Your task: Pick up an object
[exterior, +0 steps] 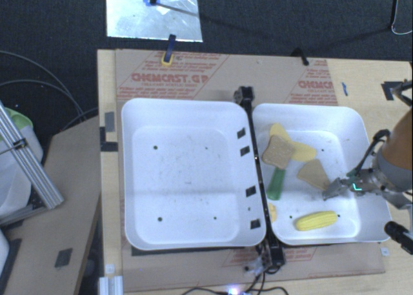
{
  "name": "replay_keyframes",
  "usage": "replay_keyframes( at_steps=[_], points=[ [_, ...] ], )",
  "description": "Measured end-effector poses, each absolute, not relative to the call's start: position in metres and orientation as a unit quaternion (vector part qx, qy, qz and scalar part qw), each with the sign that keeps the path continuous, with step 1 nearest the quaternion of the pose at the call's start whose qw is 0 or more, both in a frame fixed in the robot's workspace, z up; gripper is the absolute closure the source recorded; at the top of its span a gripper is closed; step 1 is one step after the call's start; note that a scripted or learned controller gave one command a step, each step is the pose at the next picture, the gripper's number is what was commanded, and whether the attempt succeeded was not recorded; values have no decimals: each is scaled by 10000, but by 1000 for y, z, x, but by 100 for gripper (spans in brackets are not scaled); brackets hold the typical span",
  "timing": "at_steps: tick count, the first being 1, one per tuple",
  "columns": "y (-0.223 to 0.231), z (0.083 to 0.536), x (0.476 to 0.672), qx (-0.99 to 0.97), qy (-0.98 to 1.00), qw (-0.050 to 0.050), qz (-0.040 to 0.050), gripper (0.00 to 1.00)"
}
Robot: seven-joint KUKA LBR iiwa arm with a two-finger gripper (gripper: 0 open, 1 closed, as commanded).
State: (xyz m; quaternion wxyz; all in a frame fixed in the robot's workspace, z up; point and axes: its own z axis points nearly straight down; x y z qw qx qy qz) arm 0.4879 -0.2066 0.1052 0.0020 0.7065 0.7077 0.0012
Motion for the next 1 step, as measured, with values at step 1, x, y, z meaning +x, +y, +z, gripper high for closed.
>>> replay_keyframes(
  at_steps=[1],
  points=[
    [-207, 116, 489, 7063, 7079, 38, 20, 100]
  ],
)
